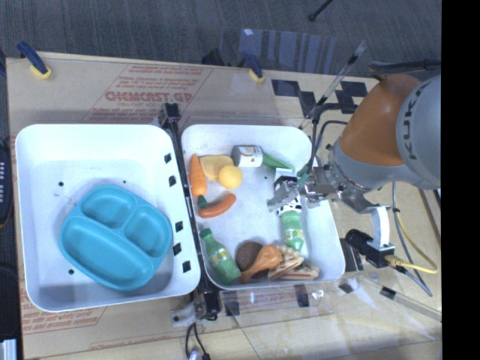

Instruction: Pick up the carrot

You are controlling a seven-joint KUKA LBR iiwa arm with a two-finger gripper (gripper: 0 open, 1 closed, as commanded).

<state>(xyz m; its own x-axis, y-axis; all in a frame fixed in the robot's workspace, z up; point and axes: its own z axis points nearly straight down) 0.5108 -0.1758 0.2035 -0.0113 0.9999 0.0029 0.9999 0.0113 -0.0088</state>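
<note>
Nearest you, along the front wall of the right bin (324, 240), lie a green bottle (219, 254), a brown round piece (248, 254), a tan drumstick-shaped toy (267, 259) and a striped flat item (294, 267), all crowded close together. Look just above them on the right and you find a second green-and-white bottle (292, 231), standing nearly along the bin's right wall. Your gripper (289, 188) hangs over the top end of that bottle, on the right side of the bin; the fingers are lost in the metal clutter there, so you cannot tell whether they are spread or closed, and nothing is visibly between them.

Your carrot (197, 175) lies at the left side of the same bin, running along the dividing wall, well apart from the gripper. Just beside it sit a pale yellow slab (214, 164) and a yellow lemon (230, 177) touching that slab. Below the lemon lies an orange-red sausage shape (217, 206), near the carrot's lower end. A small white-and-grey can (248, 156) rests near the back wall, with a green strip (276, 161) just to its right.

On your left, the other bin (45, 148) holds a blue divided plate (115, 235). Both bins sit on the cardboard-covered counter (142, 88).
</note>
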